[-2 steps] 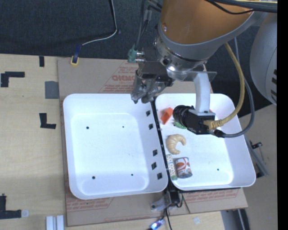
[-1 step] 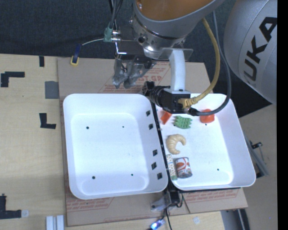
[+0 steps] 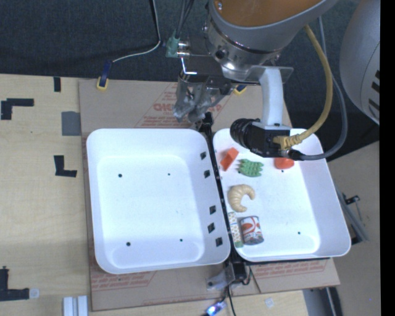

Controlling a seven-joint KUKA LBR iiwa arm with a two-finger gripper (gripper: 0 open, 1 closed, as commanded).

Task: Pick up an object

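From above, the grey arm with its orange band [image 3: 265, 9] comes in from the upper right, and its two-finger gripper [image 3: 196, 105] hangs over the far edge of the bins, above the seam where the two meet. Whether it is spread or pressed together cannot be told (the metal parts blur into one another there), and nothing can be made out in its grasp.

The right-hand shallow white bin [image 3: 315, 210] holds all the loose things. A small orange wedge-shaped block [image 3: 228, 158] lies near its far left corner, with a green ridged toy piece [image 3: 250, 167] just beside it on the right. Further right sits a small red-orange rounded piece [image 3: 284, 163], partly under the black cylindrical fitting [image 3: 253, 136] mounted on the arm. Nearer the camera lies a tan croissant-shaped toy [image 3: 241, 196], and nearer still a small red-and-white printed can [image 3: 248, 230] on its side against the bin's left wall.

The left-hand shallow white bin [image 3: 148, 197] lies alongside, both resting on a brown cardboard sheet [image 3: 129, 102].
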